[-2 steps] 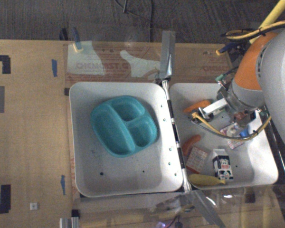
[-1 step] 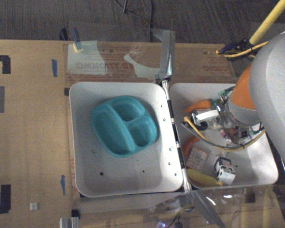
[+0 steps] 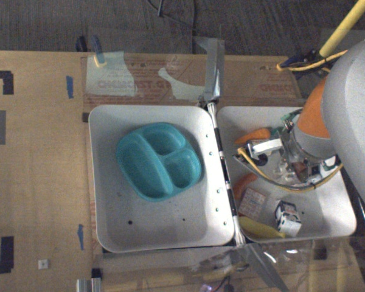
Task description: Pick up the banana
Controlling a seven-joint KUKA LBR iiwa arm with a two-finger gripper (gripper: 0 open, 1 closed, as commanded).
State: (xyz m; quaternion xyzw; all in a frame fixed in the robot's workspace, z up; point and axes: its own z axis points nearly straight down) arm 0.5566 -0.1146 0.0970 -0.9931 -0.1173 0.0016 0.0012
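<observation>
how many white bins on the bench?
2. The left bin holds a teal divided plate. The right bin holds the banana at its near edge plus other small items, with the arm's gripper over it; some items may be hidden beneath.

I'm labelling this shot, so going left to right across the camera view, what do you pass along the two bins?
Left bin's rim → teal divided plate → metal divider between the bins → banana → small black-and-white box → right bin's far wall.
</observation>
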